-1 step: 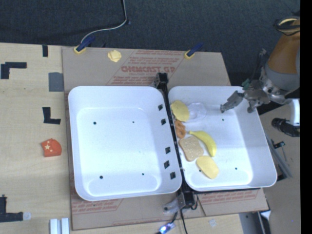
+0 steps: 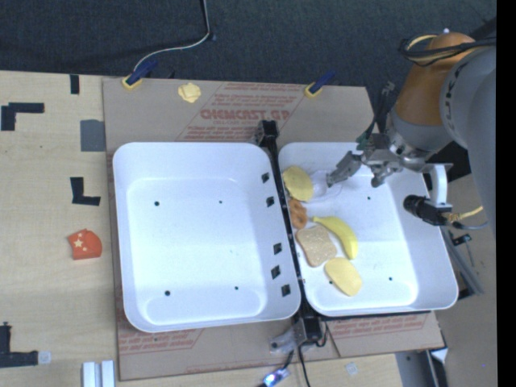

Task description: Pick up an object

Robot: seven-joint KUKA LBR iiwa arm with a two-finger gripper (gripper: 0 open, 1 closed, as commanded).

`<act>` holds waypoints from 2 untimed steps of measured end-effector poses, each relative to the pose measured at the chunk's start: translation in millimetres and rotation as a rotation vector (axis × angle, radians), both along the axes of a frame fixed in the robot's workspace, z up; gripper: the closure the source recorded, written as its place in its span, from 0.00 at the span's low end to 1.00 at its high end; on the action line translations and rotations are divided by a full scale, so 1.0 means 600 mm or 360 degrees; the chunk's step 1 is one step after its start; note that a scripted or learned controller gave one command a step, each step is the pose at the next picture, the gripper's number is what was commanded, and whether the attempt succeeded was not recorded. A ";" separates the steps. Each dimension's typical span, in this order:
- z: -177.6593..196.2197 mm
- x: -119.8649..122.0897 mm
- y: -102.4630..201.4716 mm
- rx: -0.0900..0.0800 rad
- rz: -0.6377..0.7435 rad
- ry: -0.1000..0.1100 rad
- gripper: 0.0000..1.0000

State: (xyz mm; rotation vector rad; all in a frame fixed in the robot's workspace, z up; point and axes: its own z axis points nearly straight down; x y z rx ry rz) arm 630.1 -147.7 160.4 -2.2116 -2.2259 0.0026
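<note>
Yellow lemon (image 2: 297,183) — just left of jaws

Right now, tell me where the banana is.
The banana lies in the right bin, left of its middle, beside the bread slice and above a yellow piece.

left bin (image 2: 193,240) bare and open, right bin (image 2: 403,280) crowded along its left side by banana (image 2: 339,232), bread (image 2: 316,246)
</note>
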 end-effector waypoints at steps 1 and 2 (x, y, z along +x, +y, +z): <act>-0.079 0.057 0.078 0.0000 0.0000 0.0000 0.00; 0.047 -0.034 0.220 0.0002 0.0003 -0.0009 0.00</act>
